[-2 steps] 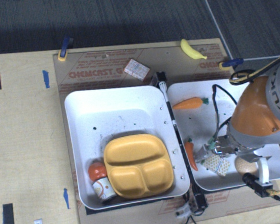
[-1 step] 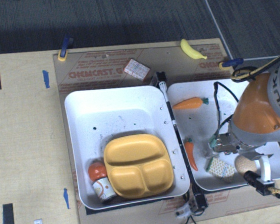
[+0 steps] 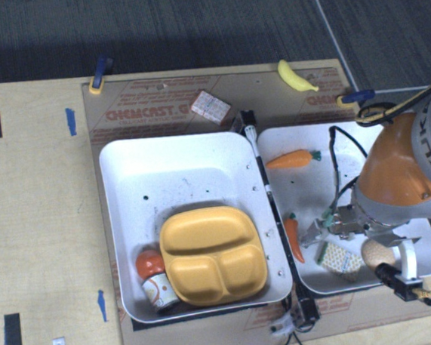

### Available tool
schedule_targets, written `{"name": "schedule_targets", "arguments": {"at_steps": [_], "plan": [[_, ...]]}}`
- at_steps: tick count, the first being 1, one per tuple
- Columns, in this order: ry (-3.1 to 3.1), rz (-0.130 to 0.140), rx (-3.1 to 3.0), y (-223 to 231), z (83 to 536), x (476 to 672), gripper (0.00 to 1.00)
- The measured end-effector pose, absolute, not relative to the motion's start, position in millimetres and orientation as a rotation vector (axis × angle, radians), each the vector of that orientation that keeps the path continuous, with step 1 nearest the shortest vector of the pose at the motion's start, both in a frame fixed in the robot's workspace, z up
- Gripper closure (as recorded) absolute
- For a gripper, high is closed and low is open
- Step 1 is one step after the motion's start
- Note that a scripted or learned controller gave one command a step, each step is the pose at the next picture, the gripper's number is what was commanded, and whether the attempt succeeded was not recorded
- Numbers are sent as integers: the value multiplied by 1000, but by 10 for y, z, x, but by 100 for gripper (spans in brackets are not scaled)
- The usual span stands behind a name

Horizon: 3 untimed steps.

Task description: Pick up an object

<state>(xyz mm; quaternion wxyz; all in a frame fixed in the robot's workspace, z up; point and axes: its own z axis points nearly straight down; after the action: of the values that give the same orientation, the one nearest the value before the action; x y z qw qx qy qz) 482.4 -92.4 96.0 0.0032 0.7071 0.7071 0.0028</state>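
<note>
The arm (image 3: pixel 405 169) comes in from the 3 o'clock side and bends down over the right bin (image 3: pixel 303 138). Its gripper (image 3: pixel 321 230) hangs low in the middle of this bin, with metal parts pointing toward 9 o'clock. I cannot tell if the jaws are released or clenched, and no object shows between them.

In the right bin, a whole carrot (image 3: pixel 290 160) lies near the 12 o'clock wall, well apart from the gripper. A second, thinner carrot piece (image 3: pixel 292 238) lies along the 9 o'clock wall, just beside the gripper. A checked green and white item (image 3: pixel 337 258) lies at 5 o'clock from the gripper, near it. A round beige object (image 3: pixel 376 252) is at 3 o'clock of that item, partly under the arm.

In the left bin (image 3: pixel 124 169), a yellow divided tray (image 3: pixel 212 253) lies in the 6 o'clock half. A small can with an orange top (image 3: pixel 155 276) touches its 9 o'clock edge.

On the cardboard behind the bins, a yellow banana (image 3: pixel 296 76) lies at 12 o'clock of the right bin, and a small patterned packet (image 3: pixel 209 106) lies at 12 o'clock of the left bin.
</note>
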Motion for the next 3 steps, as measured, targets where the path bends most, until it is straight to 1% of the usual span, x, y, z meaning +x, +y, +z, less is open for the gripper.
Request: {"name": "schedule_targets", "arguments": {"at_steps": [1, 2, 3], "plan": [[2220, 3, 2220, -953, 860, 4803, 0], [2217, 7, 2218, -953, 961, 4818, 100], [2224, 3, 2219, 397, 1848, 4879, 100]]}}
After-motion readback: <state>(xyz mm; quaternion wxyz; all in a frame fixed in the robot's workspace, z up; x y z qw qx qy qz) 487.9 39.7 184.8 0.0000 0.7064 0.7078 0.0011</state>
